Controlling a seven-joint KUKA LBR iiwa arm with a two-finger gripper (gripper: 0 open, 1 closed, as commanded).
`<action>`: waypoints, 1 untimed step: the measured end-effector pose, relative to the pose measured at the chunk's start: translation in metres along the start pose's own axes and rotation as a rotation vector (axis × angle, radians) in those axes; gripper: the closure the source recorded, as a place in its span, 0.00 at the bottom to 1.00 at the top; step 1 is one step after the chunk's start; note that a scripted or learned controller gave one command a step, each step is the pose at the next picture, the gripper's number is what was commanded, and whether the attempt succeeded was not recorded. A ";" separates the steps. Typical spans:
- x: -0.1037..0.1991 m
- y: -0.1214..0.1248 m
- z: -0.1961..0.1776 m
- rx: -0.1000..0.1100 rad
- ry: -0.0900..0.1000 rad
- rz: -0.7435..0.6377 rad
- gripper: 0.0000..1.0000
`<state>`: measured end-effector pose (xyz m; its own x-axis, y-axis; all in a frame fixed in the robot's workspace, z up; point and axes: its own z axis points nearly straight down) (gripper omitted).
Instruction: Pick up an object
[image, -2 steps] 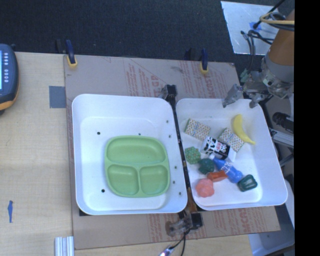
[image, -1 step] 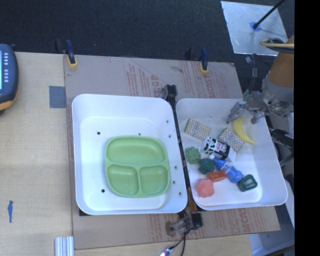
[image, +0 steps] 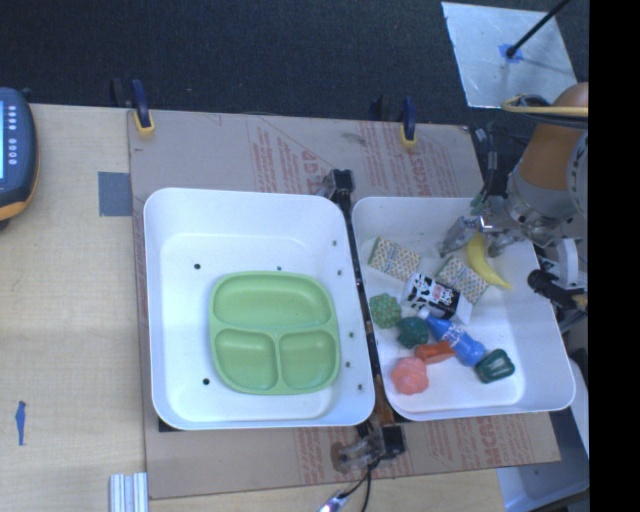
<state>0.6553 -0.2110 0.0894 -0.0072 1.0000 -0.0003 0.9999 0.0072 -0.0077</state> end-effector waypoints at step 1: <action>-0.001 0.001 -0.014 -0.003 -0.001 -0.002 1.00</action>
<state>0.6566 -0.2117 0.1032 -0.0097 1.0000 -0.0012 0.9999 0.0097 -0.0051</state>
